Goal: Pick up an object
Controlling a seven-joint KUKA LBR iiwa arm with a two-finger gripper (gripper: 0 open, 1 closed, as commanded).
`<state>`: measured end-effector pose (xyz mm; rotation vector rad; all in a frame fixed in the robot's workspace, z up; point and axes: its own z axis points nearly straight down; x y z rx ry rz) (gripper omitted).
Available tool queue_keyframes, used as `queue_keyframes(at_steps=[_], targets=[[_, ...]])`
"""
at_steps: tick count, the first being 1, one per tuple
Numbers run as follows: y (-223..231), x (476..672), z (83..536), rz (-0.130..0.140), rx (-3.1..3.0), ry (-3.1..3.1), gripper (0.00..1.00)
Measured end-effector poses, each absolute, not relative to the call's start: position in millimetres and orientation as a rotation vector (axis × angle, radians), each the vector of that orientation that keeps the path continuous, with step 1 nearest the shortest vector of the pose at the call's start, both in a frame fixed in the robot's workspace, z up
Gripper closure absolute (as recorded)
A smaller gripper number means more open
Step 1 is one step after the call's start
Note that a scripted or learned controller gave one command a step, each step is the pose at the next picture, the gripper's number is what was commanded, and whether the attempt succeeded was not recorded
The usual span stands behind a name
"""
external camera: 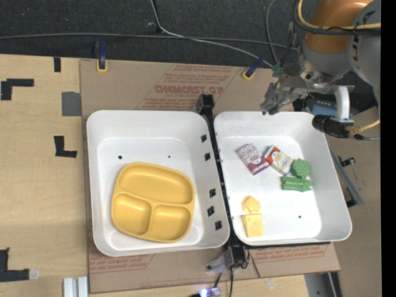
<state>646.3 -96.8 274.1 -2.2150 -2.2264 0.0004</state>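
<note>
While the arm (337, 23) hangs over the far right of the desk (37, 166), its fingers (272, 104) are seen just above the far rim of the right bin (328, 166), near that bin's back-left corner. They are dark and small against the cardboard, so how far they are parted cannot be told, and nothing is seen between them. Well apart from them, in the middle of the right bin, a small purple packet (249, 158) is found, with a red and white packet (278, 159) just beside it. Two green pieces (297, 176) lie to the right of the packets, one touching the other. Nearer the front, two yellow pieces (252, 217) lie together. A yellow divided tray (153, 202) is held in the left bin (102, 135), near its front. Both bins are borne by a cardboard sheet (173, 85) on the desk.
</note>
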Motion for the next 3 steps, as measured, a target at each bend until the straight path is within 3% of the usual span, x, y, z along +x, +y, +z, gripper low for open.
queue_keyframes(at_steps=[2,3], targets=[[23,651.1,252,0.0,-2.213,-2.228,1.0],[76,643.5,235,0.004,-2.213,-2.226,1.0]])
